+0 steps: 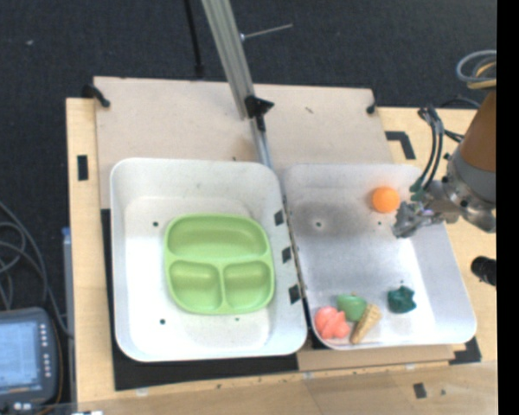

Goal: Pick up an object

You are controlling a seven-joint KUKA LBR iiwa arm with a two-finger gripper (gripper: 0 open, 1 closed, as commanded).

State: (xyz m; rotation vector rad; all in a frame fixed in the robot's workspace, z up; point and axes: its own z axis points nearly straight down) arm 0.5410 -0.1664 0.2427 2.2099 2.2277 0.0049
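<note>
An orange ball (384, 199) lies in the right bin (346, 240) near its far right side. My gripper (406, 223) hangs just right of and slightly below the ball, close to it, over the bin's right part. Along the bin's near edge lie a pink piece (330, 322), a green piece (353, 305), a tan cone (367, 323) and a dark green piece (402, 299).
The left bin (134, 232) holds a light green divided plate (217, 263). A slanted metal post (229, 46) rises from the back of the bench between the bins. The arm (476, 158) enters from the right edge.
</note>
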